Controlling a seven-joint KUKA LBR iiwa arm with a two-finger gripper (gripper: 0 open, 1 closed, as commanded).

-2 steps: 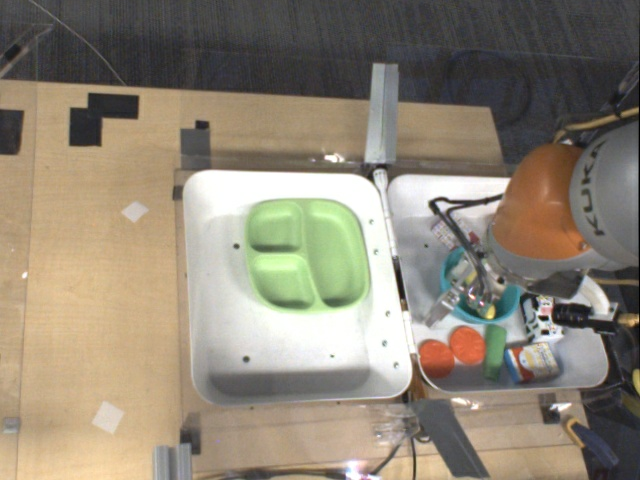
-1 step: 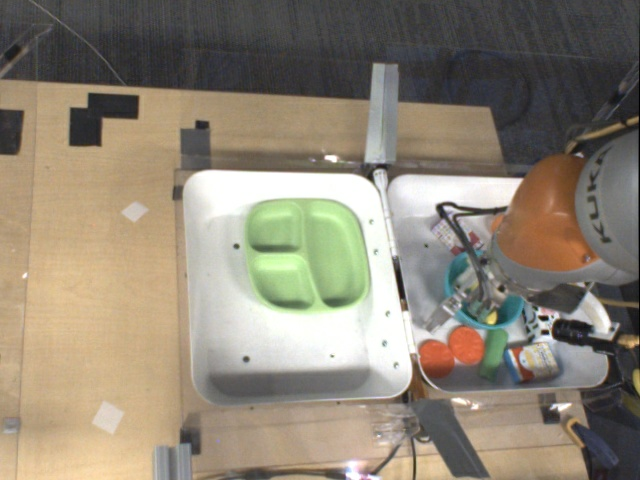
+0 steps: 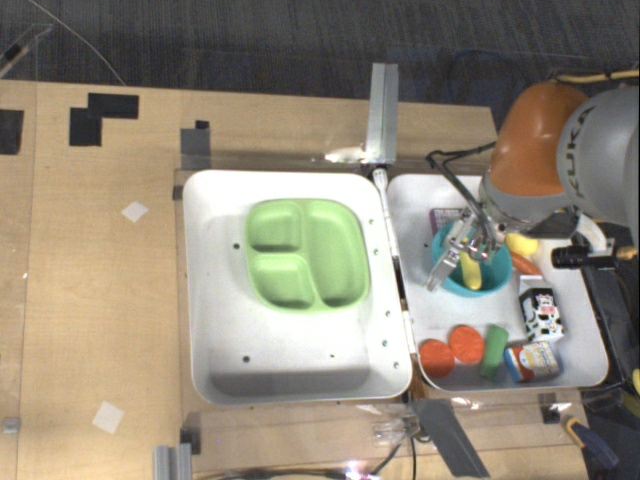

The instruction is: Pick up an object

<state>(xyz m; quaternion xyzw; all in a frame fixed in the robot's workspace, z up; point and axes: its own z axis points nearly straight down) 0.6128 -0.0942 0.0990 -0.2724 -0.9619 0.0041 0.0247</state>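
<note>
My gripper [image 3: 450, 273] hangs over the left side of a blue bowl [image 3: 487, 271] in the right bin [image 3: 420, 208]. Its two metal fingers [image 3: 436, 276] stand a little apart, open, and I see nothing clamped between them. A yellow piece [image 3: 472, 275] lies inside the bowl, just beside the fingertips. A purple box [image 3: 444, 218] sits behind the gripper, partly hidden by it. To the bowl's right lie a yellow item [image 3: 521, 243] and an orange one [image 3: 526, 262], half covered by the wrist.
Along the right bin's front edge are two orange round pieces [image 3: 437, 355], a green block [image 3: 493, 353], a small colourful box [image 3: 537, 361] and a cow-patterned carton [image 3: 540, 314]. A green divided plate [image 3: 305, 253] lies in the left bin [image 3: 215, 298].
</note>
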